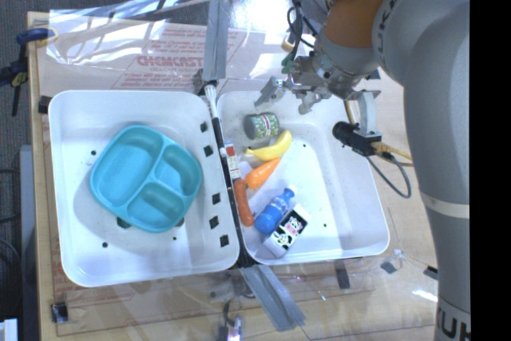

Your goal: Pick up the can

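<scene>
We see the can (pixel 262 124) lying on its side beside the banana (pixel 271 146); the claw (pixel 291 94) hovers just above it, fingers apart, ready for descending

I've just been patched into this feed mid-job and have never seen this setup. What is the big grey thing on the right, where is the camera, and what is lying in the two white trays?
You are looking down at a slant from one fixed camera above a bench. The grey machine with the orange band is a robot arm reaching in from the right; its hand hangs over the far edge of the right bin, with nothing seen between its fingers. The left bin holds a blue divided tray. The right bin holds the can, lying on its side just below the hand, then a banana, two carrots, a blue bottle and a small black-and-white carton.
</scene>
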### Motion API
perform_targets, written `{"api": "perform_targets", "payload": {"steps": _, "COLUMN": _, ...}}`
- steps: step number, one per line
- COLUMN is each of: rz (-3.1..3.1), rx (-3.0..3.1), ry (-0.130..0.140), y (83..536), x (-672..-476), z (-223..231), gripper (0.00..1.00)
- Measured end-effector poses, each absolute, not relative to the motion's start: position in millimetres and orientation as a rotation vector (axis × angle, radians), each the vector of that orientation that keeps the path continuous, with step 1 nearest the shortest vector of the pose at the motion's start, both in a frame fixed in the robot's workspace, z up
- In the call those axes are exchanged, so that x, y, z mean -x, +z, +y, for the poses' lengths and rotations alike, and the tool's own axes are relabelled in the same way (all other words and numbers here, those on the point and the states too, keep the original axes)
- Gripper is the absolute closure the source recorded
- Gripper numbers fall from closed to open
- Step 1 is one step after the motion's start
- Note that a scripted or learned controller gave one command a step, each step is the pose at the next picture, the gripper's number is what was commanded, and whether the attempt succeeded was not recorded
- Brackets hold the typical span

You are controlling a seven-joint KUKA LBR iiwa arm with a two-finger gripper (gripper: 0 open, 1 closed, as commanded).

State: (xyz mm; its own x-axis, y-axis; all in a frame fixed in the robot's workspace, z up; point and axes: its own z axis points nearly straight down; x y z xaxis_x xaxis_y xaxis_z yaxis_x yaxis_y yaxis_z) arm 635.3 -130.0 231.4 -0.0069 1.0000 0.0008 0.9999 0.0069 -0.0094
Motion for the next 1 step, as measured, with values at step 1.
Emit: {"api": "perform_targets", "payload": {"steps": 1, "rz": -2.515, "rx": 1.877, "ry": 0.006, "y": 379.8, "x": -631.1, "z": -115.3, "gripper": 0.0}}
